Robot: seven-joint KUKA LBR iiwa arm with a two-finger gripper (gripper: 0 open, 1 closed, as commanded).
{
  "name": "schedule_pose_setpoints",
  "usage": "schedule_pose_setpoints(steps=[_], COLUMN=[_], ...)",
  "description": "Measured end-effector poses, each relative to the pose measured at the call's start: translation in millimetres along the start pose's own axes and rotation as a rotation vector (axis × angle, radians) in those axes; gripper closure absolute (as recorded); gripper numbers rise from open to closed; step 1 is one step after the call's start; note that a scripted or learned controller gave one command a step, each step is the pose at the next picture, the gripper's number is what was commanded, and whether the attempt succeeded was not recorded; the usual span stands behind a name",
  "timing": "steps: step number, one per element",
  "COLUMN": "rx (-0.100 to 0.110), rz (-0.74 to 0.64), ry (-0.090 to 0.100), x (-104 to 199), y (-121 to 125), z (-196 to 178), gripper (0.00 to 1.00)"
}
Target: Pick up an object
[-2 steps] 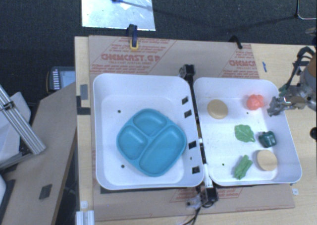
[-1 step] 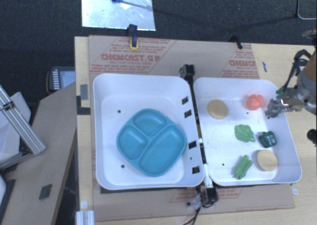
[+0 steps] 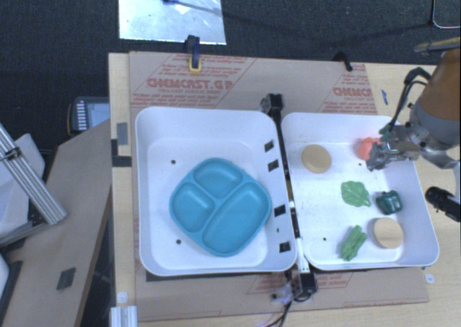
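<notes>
- the gripper (image 3: 379, 155) hangs low in the right bin (image 3: 324, 250), touching the orange-red piece (image 3: 365, 147) near the far wall; i cannot tell its state.
- step in hand, i think: reaching for this piece.
- next: close on it, lift straight up.

At the frame's right edge, the arm (image 3: 441, 113) is grey with an orange band. A black cable loops beside it. Its hand (image 3: 380, 154) is dark metal.

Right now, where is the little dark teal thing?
In the camera view, the dark teal thing sits in the right bin, near its right edge, just right of a green leafy piece and above a tan round disc.
</notes>
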State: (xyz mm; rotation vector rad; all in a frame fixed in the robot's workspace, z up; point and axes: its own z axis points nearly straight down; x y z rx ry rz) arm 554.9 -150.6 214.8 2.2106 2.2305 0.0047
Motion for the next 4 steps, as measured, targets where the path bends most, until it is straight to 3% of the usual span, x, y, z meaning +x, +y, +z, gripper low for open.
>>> schedule_pose_setpoints(steps=[2, 4], rx=[0.002, 0.002], rz=[-0.001, 0.000], ry=[0.001, 0.001], x=[120.2, 217.4], y=[14.0, 21.0], z=[4.8, 2.3], gripper=[1.00, 1.00])
